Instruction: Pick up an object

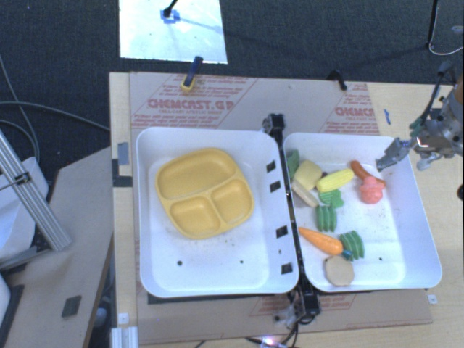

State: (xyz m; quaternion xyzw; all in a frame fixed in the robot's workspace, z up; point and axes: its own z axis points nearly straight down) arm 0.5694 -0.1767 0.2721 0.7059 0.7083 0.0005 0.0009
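You have two shallow white bins side by side on the bench, their inner rims meeting at a black clip strip (pixel 283 194). The left bin (pixel 145 267) holds one thing, a smooth yellow three-compartment plate (pixel 205 192) with rounded corners, and bare floor runs all round it — widest along the near edge. In the right bin (pixel 424 259) the toys crowd the left and far half; the near right corner and the right wall stay open.

The gripper (pixel 397 153) hangs over the far right rim of that bin, and you cannot tell whether it is spread or closed; nothing shows between its tips. Just near-left of it lie an orange sausage shape (pixel 360 170) and a matte pink lump (pixel 371 189), touching. Further left sit a ribbed yellow corn cob (pixel 335 180), a pale yellow block (pixel 307 173) and green ridged pieces (pixel 328 216). Nearer you, a tapered glossy carrot (pixel 320 240) points left beside a green ridged piece (pixel 352 243), with a flat tan disc (pixel 338 271) by the near rim.
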